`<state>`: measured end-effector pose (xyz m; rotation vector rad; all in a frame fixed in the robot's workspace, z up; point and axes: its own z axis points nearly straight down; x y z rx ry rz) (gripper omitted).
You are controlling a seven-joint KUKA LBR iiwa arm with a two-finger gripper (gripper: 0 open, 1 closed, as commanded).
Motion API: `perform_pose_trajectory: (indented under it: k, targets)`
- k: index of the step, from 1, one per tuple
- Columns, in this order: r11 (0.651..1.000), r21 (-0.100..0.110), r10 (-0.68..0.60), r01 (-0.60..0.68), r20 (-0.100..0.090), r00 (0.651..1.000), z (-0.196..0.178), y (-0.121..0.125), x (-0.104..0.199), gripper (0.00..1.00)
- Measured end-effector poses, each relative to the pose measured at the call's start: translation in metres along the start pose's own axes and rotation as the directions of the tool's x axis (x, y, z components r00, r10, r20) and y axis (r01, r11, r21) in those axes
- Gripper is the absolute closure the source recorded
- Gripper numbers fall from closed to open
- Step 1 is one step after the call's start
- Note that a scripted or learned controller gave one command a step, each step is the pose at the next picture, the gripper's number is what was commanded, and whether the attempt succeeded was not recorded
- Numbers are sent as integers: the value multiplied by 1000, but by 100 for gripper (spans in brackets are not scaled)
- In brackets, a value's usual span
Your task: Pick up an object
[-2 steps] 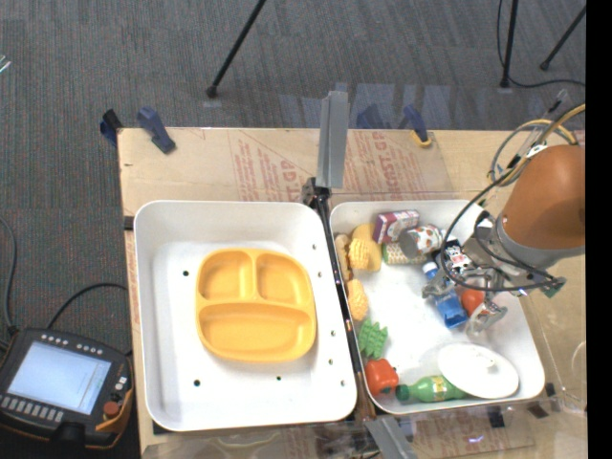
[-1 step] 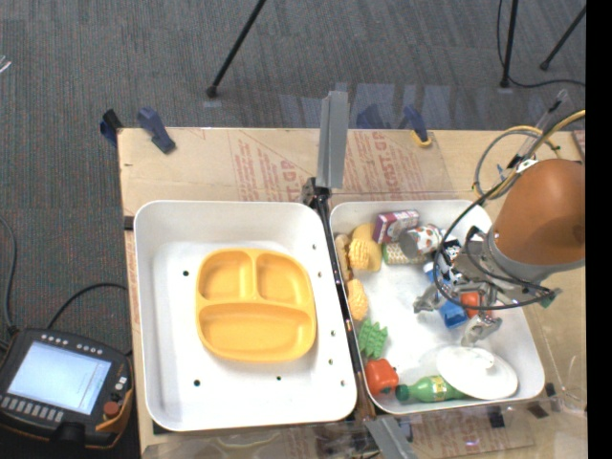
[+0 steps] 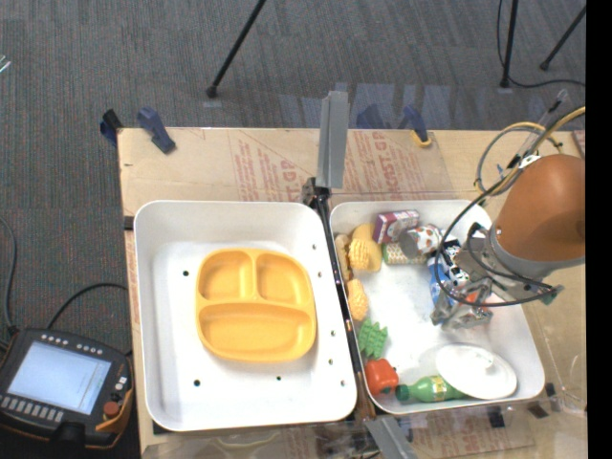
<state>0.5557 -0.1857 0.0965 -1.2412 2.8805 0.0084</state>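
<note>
— Where is your claw just now?

— My claw (image 3: 459, 306) hangs low inside the right bin (image 3: 531, 352), near its right side, with my orange wrist above it. Whether it is released or clenched, I cannot tell; the wrist and cables crowd over it.

— Are you holding anything?

— I see nothing between the tips that I can make out. There is something blue just beside the claw, too small to name.

— What lies in that bin?

— Along the left wall, a yellow corn cob (image 3: 363, 251), with an orange fruit (image 3: 357, 300) below it, then a green spiky toy (image 3: 373, 337) and a red-orange piece (image 3: 381, 376) at the near corner. A green bottle (image 3: 430, 388) lies on its side along the near wall, touching a white plate (image 3: 475, 371), which sits just below my claw. Toward the far wall there is a small purple box (image 3: 394, 225) and a grey lump (image 3: 418, 243) beside it.

— And the other bin?

— The left bin (image 3: 163, 237) holds a yellow divided tray (image 3: 256, 304), lying flat near the middle, well apart from my claw.
</note>
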Motion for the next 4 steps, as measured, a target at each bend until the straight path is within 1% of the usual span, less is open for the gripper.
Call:
perform_pose_trajectory:
  k: [1, 2, 3, 4]
  targets:
    - [1000, -1, 1, -1, 0, 1000, 1, 0, 0, 0]
    - [1000, 13, 21, -21, 4, 1000, 4, 11, 7, 0]
    - [1000, 10, 21, -21, 2, 1000, -6, 11, 5, 100]
    - [1000, 1, 31, -31, -1, 1000, -12, 17, -56, 100]
